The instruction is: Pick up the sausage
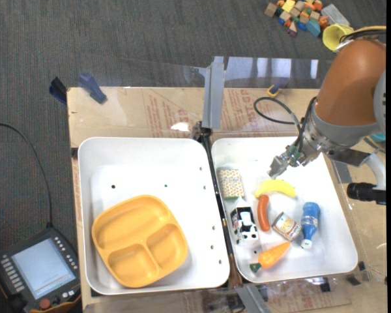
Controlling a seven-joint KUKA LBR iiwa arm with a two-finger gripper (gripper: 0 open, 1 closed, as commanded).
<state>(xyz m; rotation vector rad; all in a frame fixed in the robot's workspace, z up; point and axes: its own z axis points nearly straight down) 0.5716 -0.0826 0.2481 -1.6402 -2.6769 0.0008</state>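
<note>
White plastic forms two shallow bins side by side on a brown cardboard-covered worktop (143, 109). The left bin (91, 155) holds a yellow-orange divided plastic plate (140, 240) with three compartments, lying toward its near side.

The right bin (339, 253) is crowded. A small reddish-orange toy sausage (264, 212), slim with rounded ends, lies near the bin's middle, its length running roughly toward and away from the camera. A yellow toy banana (277, 188) curves just beyond its far end, very close or touching. On its left stands a black-and-white cow-patterned carton (245, 224), and beyond that a patterned greenish box (231, 182) against the bin's left wall. On its right sits a small tilted can with a printed label (286, 225), then a blue toy bottle with a white cap (309, 223). An orange toy carrot with a green top (272, 256) lies nearer the camera.

The grey arm with its orange band (352, 77) reaches in from the right. Its end effector (277, 167) hangs above the far part of the right bin, just beyond the banana and apart from the sausage; whether it is wide or narrow I cannot tell, and nothing is seen in it.

On the dark carpet lie a scatter of coloured wooden blocks (298, 10), a yellow cup (336, 36) and, at lower left, a grey handheld control pendant with a screen (36, 269).
</note>
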